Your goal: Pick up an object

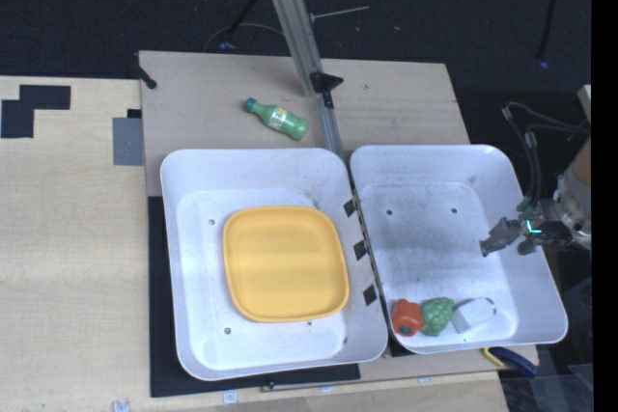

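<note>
Lying along the near wall of the right bin [425, 171] are three small things in a row: a red pepper-like toy [406, 316], a green bumpy toy [436, 315] touching it, and a white block [473, 314] just beside that. Any of them could be the object to pick up, and none is being held. The claw [506, 237] is hovering over the right side of that same bin, near its right wall and well apart from the three toys; its dark tips are showing against the white floor, but whether they are spread or closed I cannot tell, and nothing is visible between them.

Sitting in the left bin [183, 178] is a yellow square plate [286, 262], flat on the floor. Beyond the bins, a small green bottle [276, 118] is lying on its side on the counter [406, 92], beside a slanted metal rail [297, 14].

What is looking risky: the toys are crowding each other and hugging the bin's near wall, so a descending claw is likely to strike the wall, straddle two at once, or nudge them aside and close on nothing. The rounded toys are probably going to roll or slip.

No writing is legible anywhere; the bottle's pale label is too small to read.
</note>
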`<state>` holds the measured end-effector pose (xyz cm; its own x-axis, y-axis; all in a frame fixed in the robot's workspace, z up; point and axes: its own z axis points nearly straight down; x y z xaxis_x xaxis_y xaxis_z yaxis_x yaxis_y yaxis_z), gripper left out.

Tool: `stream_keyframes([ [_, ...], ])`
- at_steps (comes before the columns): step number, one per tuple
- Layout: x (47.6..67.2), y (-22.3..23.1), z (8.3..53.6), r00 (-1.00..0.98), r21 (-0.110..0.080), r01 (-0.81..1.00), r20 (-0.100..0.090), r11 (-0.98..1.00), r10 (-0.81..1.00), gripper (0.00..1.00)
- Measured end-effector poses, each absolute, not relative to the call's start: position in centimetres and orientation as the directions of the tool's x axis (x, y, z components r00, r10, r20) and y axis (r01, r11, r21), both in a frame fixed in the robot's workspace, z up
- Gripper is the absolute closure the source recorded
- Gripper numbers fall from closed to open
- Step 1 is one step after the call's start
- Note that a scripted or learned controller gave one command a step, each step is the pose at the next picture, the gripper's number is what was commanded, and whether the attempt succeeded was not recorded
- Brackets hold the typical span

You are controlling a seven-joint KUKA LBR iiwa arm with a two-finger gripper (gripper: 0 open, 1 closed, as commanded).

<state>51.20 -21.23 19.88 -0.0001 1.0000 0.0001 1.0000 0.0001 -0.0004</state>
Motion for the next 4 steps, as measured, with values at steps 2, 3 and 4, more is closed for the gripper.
stream_keyframes([
  [2,51.3,-21.3,13.6,-0.001,-0.006,1.0,0.002,0.001,1.0,0.0],
  [3,51.4,-21.2,9.1,-0.001,0.0,1.0,0.0,0.001,1.0,0.0],
  [4,51.4,-21.3,10.2,0.001,0.002,1.0,-0.001,-0.001,1.0,1.0],
])
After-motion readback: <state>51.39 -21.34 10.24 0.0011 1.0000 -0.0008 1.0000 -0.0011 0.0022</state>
